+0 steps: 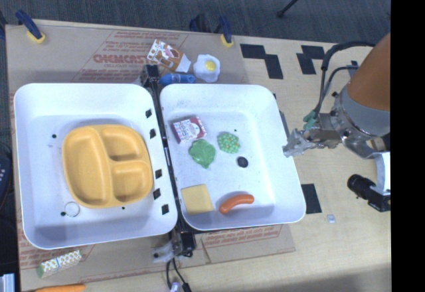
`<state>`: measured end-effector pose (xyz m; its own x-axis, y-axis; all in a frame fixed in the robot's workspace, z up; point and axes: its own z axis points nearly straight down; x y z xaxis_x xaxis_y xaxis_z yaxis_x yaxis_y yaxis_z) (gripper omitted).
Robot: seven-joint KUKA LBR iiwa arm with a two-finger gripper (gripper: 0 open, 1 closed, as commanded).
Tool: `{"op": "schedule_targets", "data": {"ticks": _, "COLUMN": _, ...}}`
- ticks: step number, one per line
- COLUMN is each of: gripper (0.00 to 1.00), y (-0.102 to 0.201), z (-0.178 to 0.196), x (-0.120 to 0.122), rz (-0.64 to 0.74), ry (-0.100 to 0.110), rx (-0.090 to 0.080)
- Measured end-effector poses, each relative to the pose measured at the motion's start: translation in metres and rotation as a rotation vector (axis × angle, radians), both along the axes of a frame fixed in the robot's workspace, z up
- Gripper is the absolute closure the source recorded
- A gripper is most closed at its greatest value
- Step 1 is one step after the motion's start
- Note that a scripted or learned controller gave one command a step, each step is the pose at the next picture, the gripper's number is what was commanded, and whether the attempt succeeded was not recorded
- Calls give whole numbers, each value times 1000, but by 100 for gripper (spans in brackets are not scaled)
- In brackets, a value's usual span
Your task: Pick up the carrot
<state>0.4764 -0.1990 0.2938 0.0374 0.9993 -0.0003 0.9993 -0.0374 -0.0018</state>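
Gripper [297, 145] outside the right bin [282, 118]

The carrot [236, 202] lies in the bin, left of and below the jaws, well apart from them.

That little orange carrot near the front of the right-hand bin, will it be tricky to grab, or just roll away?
The carrot looks rounded and glossy like toy plastic, so it may roll or slip if nudged sideways. It seems small and probably light and stiff. It lies flat near the right bin front wall, beside the yellow slice, leaving limited room for fingers.
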Motion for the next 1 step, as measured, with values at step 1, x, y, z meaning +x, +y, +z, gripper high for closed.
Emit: {"op": "schedule_targets", "data": {"ticks": 1, "gripper": 100, "y": 21, "z": 12, "x": 1, "rz": 110, "ry": -3, "rx": 0}}
